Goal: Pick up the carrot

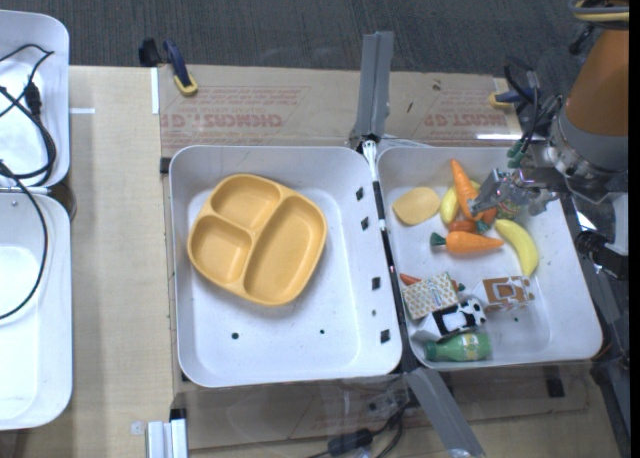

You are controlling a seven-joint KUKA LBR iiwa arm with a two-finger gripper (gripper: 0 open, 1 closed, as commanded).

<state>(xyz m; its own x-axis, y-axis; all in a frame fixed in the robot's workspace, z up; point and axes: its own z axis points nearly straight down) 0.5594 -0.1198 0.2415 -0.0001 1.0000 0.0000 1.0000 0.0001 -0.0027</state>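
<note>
The hand (497,196) hangs in the right bin (590,331), can't tell its state. One carrot (472,242) lies crosswise just below-left, another carrot (463,186) beside it.

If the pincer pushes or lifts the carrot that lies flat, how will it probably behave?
The carrot looks like a rigid, smooth toy, so it is probably light and a little slippery. Its tapered round body may roll or pivot toward the banana close beside it when the pincer nudges it.
</note>
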